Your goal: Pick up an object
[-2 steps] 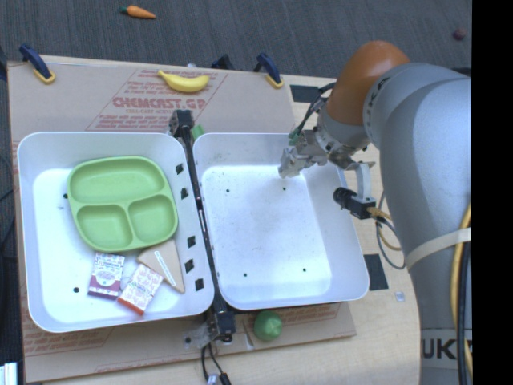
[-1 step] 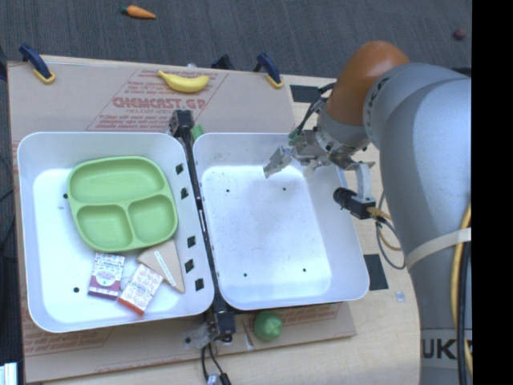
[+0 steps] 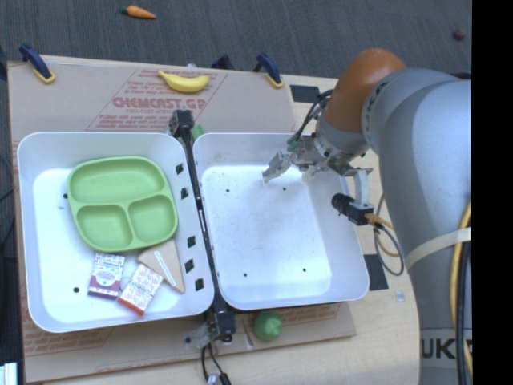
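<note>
While the grey arm (image 3: pixel 417 175) reached in from the right, its orange band (image 3: pixel 365 87) sat above the far right corner of the right bin (image 3: pixel 272 283), and the gripper (image 3: pixel 276 169) hung over that bin's far half, near the back wall. The fingers were small and pale against the white floor; whether they stood apart or closed could not be told, and nothing could be seen between them.

The things that could be picked up all lay in the left bin (image 3: pixel 32 215). A green divided plate (image 3: pixel 122 201) with three compartments took up its far and middle part. Near the front wall lay two small printed packets (image 3: pixel 107 275) (image 3: pixel 141 288), close beside each other, and just to their right a tan wedge (image 3: pixel 163 266) with a pale stick across it, close to the black divider (image 3: pixel 196 207) that ran between the two bins.

Both bins rested on a cardboard sheet (image 3: pixel 136 95) with red printing. A yellow banana (image 3: pixel 184 79) lay on that sheet behind the bins, and blue clamps (image 3: pixel 37 62) (image 3: pixel 268 68) gripped its far edge. A green ball (image 3: pixel 268 326) sat on the sheet's front edge, just outside the right bin. Well apart from the bench, an orange carrot (image 3: pixel 140 11) lay on the dark carpet (image 3: pixel 321 14).
</note>
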Robot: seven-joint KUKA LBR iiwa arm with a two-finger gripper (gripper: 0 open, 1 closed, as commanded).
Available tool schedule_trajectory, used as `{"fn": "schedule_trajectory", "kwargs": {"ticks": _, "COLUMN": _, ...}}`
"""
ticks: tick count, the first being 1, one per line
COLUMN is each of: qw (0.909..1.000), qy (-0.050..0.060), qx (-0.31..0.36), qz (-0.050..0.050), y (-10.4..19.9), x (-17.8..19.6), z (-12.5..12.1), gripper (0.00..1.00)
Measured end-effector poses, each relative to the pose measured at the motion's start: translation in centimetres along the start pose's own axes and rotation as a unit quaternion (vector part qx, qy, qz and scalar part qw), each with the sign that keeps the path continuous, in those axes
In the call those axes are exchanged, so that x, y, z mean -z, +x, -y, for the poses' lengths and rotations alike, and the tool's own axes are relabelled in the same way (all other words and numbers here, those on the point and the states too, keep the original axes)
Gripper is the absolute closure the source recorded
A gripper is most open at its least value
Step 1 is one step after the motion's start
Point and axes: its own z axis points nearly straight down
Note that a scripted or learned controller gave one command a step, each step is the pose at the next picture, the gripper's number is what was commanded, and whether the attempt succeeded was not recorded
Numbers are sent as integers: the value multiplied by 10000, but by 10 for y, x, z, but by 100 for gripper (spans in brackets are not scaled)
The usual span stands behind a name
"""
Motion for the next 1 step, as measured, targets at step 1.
{"fn": "schedule_trajectory", "kwargs": {"ticks": 1, "qw": 10000, "qy": 1, "qx": 13, "qz": -1, "y": 1, "x": 11, "z": -1, "gripper": 100}}
